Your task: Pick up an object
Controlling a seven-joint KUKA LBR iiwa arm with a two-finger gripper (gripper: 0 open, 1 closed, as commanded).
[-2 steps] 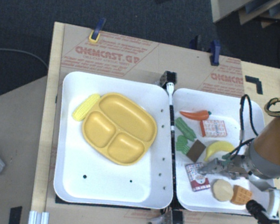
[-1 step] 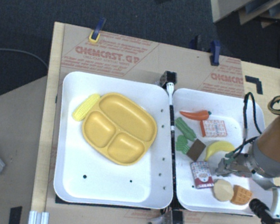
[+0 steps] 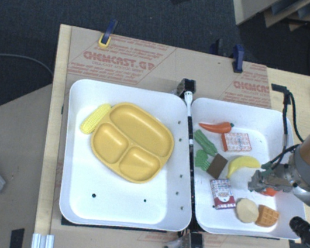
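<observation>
A tan tabletop (image 3: 153,67) over dark carpet carries two shallow white bins side by side, the board clamped at its far edge. The end effector (image 3: 264,184) hangs low in the right bin (image 3: 263,116), near its right wall, with something small and red-orange (image 3: 270,192) just beneath its tip; how far it is open, and whether anything is caught in it, cannot be told from here.

Just left of it lies a toy banana (image 3: 245,164), touching a brown block (image 3: 217,166). Nearer sit a round bread roll (image 3: 247,211) and a waffle (image 3: 267,217), side by side, with a small red-and-white packet (image 3: 221,194) to their left. Farther off are green vegetable pieces (image 3: 203,151), a red chilli pepper (image 3: 216,126) and a printed card (image 3: 236,142). The left bin (image 3: 73,183) holds a yellow divided plate (image 3: 133,141) with a corn cob (image 3: 95,118) against its left rim.

The risk, as I judge it, is crowding: closing here may nudge the banana or pinch two pieces, and a small rounded toy may slip out on the lift.
</observation>
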